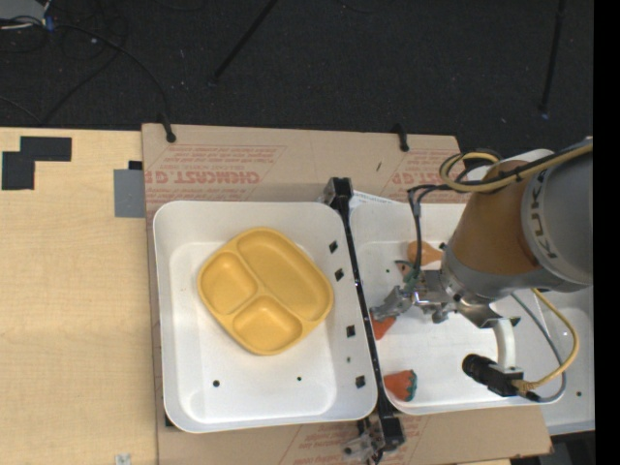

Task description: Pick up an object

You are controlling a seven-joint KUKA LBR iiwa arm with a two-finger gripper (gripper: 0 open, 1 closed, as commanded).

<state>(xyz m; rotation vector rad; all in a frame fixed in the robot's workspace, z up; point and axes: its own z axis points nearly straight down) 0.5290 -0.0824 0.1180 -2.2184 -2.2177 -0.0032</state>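
Observation:
My gripper (390, 305) is low in the right bin (455, 400), near its left wall. Just below its tip lies a small red-orange piece (385, 328), touching or almost touching it; I cannot tell if it is gripped. An orange object (422, 253) shows partly behind the wrist, farther back in the same bin. At the bin's front left corner rests a red-orange object with a green patch (400, 385). The grey arm with its orange band (494, 235) hides much of the right bin.
The left bin (184, 376) holds a yellow divided plate (264, 290), tilted diagonally in its middle. A black divider rail (356, 298) runs between the two bins, close to the gripper's left side. Cardboard lies under both bins.

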